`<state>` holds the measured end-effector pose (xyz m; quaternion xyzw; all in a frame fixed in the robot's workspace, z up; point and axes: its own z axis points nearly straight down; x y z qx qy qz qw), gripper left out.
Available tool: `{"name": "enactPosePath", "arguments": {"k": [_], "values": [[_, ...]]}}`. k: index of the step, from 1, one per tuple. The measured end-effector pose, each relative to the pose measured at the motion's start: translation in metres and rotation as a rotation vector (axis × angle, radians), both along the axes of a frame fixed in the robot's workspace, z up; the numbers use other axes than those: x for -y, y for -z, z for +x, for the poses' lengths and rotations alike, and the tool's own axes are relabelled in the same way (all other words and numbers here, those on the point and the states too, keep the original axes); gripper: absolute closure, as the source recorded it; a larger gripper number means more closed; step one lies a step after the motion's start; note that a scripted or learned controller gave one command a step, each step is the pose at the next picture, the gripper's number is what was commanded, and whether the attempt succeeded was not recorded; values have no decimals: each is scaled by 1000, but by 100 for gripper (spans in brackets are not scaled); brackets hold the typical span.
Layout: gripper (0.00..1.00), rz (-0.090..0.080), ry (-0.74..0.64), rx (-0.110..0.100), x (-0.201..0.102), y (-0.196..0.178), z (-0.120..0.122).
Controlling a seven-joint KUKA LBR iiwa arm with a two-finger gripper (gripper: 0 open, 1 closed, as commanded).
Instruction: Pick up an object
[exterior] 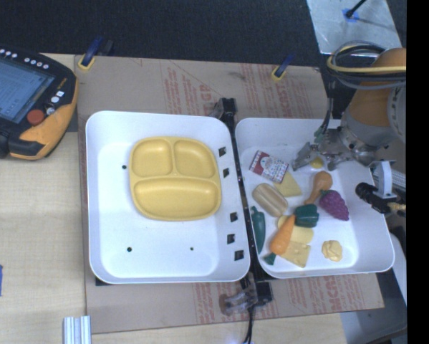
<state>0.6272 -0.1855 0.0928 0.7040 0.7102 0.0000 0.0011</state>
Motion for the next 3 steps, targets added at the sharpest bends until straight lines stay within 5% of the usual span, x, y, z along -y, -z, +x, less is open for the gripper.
{"name": "enactPosePath", "arguments": {"k": [1, 2, 3], "values": [[0, 2, 7, -10, 18, 1, -59], [100, 0, 6, -5, 18, -10, -56], [100, 2, -4, -1, -67, -34, -35]]}}
